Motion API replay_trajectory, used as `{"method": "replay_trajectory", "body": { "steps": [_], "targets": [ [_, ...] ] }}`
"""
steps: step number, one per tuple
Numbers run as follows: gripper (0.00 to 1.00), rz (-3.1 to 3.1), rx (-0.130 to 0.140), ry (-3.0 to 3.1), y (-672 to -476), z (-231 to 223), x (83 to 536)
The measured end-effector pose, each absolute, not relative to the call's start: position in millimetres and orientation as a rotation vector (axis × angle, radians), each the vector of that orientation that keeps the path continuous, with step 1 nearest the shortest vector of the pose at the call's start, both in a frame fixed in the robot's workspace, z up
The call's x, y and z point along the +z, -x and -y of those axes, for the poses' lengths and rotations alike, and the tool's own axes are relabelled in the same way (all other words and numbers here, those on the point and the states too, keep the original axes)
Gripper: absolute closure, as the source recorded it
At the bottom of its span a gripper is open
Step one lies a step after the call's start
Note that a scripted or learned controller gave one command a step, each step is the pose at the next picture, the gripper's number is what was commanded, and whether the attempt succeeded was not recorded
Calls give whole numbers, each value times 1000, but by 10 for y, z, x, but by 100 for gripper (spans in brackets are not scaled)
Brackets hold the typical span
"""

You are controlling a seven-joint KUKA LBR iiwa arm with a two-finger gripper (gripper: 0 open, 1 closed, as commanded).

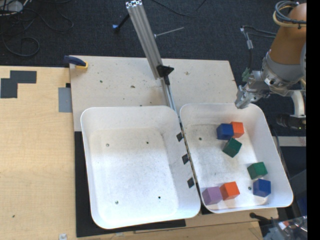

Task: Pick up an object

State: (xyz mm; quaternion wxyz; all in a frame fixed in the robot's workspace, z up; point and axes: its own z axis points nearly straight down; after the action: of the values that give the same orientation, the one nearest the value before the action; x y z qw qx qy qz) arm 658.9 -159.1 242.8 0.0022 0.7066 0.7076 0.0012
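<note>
Hand [243,98] blurred above bin rim [250,108]

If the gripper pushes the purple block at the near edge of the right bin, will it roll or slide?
The purple block looks flat-faced and boxy, so it would probably slide, not roll. It touches the orange block, which would likely shift too. It appears rigid.

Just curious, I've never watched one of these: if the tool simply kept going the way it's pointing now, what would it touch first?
Probably the right bin's white far rim or floor near that corner. The tool hangs over it, pointing down; height is hard to judge. The nearest blocks, blue and orange, lie further in.
</note>
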Motion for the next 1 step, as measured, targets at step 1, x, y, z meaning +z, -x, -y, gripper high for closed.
{"method": "replay_trajectory", "body": {
  "steps": [1],
  "targets": [
    [100, -2228, -2, -2220, -6624, 1131, 2336]
  ]
}}
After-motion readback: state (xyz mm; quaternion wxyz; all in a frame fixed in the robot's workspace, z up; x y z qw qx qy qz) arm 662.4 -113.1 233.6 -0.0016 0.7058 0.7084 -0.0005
